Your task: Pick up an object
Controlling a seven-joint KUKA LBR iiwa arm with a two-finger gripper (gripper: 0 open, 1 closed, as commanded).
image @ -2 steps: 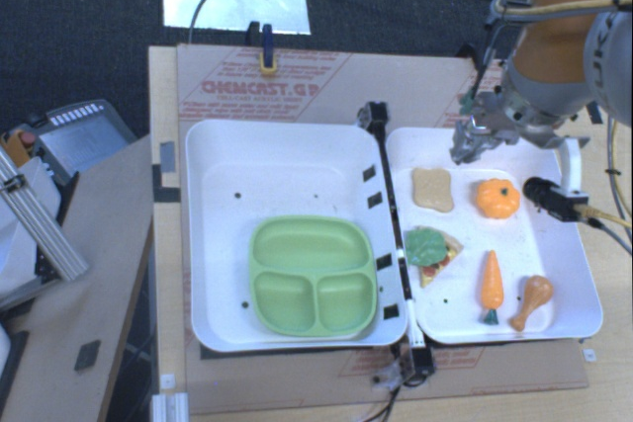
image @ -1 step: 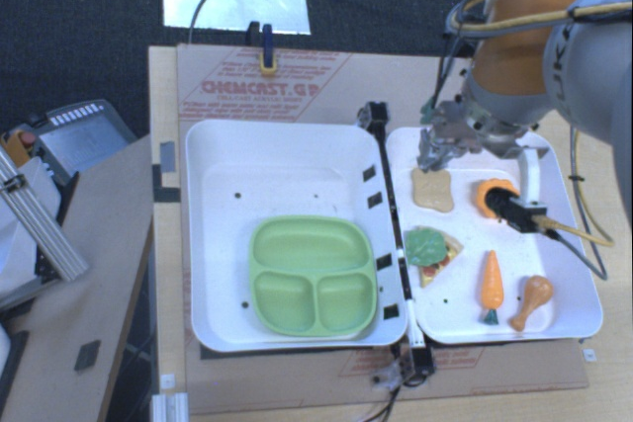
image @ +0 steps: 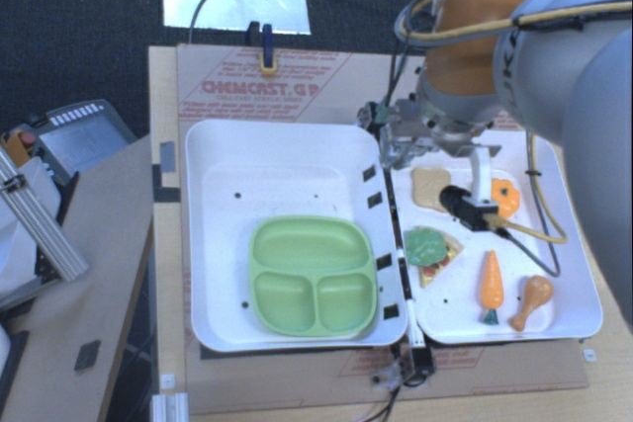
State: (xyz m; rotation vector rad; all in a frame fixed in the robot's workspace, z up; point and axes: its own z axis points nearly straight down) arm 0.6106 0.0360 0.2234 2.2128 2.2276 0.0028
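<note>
The gripper (image: 400,145) hangs over the right bin's (image: 572,316) back left corner; its opening cannot be told. A toy carrot (image: 491,280) and drumstick (image: 532,299) lie near the bin's front edge. A printed brown board (image: 297,86) covers the surface (image: 165,252), with dark carpet (image: 79,5) beyond.

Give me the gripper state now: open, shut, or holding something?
Gripper: cannot be told from this view. It is over the far left corner of the right bin.

Red capital letters reading "CHEMCAST GP" are running across the pale brown paper-faced board (image: 336,74) in the upper middle of the frame. Fainter red print along its lower edge is proving too small to read.
</note>
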